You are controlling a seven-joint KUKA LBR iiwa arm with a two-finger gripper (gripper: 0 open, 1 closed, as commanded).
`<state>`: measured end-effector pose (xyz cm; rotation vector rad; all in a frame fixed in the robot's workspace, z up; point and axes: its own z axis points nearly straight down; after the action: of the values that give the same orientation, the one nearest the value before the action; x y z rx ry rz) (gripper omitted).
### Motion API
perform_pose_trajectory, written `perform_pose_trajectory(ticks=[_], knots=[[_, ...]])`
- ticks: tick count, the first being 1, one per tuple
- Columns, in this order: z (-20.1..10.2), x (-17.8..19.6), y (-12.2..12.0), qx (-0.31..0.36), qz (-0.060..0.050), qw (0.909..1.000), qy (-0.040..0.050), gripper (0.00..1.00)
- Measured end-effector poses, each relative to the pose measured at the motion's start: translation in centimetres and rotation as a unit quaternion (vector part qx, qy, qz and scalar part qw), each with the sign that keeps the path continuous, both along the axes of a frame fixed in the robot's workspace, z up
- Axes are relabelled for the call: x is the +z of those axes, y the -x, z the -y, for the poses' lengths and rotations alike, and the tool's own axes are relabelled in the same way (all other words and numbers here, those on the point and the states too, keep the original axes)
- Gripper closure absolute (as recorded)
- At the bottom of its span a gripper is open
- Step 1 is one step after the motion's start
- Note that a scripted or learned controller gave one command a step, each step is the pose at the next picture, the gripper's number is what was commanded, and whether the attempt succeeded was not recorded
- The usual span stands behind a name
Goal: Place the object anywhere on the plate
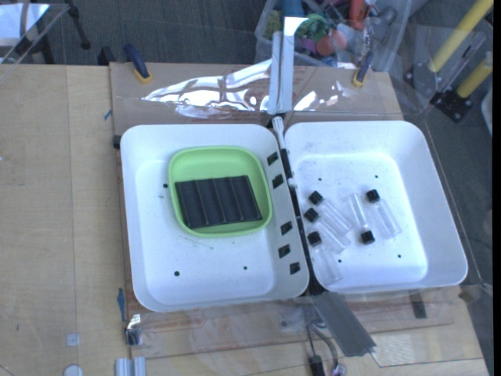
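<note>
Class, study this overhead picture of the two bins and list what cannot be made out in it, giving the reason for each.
1. Clear vials in the right bin: see-through against white, so their exact count and outlines are unclear.
2. Green plate in the left bin: its floor is covered by a dark ribbed block.
3. Storage tub at the top: cut off by the edge, contents jumbled.

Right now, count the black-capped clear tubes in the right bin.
5 tubes, all in the right bin: three by its left wall, upper, middle, lower; two further right. Their clear bodies are faint, so another may be hidden.
</note>
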<state>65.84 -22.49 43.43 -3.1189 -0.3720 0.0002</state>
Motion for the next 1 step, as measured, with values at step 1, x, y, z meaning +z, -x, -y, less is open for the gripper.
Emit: perform_pose_trajectory(ticks=[1], knots=[[-0.01,0.01,0.0,0.0,0.0,1.0,0.0001,0.0]])
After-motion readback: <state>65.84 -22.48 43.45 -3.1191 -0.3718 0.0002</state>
